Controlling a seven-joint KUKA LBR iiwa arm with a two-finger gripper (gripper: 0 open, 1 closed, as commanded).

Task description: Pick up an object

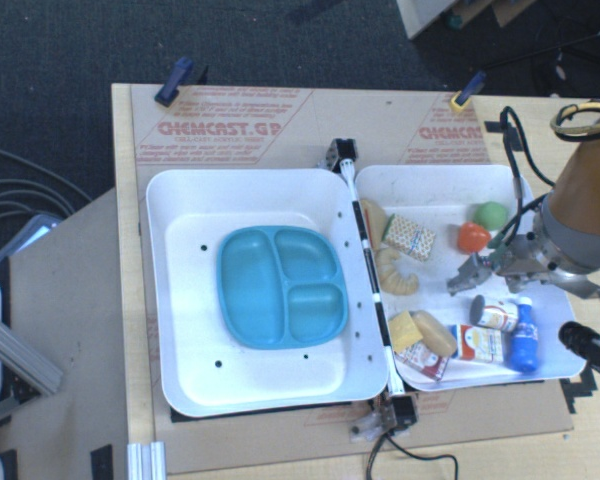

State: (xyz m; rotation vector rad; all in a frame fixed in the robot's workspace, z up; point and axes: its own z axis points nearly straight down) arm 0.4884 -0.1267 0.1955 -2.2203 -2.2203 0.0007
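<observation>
A grey KUKA arm with an orange band (585,183) reaches in from the right of the frame over the right-hand white bin (430,180), 1 of 2 shallow bins set side by side on a wooden desk (130,268). Its gripper (472,273) hangs low at the middle of that bin, just below a red-orange ball (472,237) and a green ball (492,214); whether the dark fingers are wide or narrow cannot be told from this angle, and nothing is seen between them. Just under the gripper lie a small white bottle (497,317) and a blue bottle (524,340), with a red-and-white packet (472,345) beside them at the bin's lower edge. A patterned box (409,237), a tan pastry-like piece (395,274) and a yellow block (406,329) sit along the bin's left side. In the left bin (170,208), a blue divided tray (283,286) rests at centre.
</observation>
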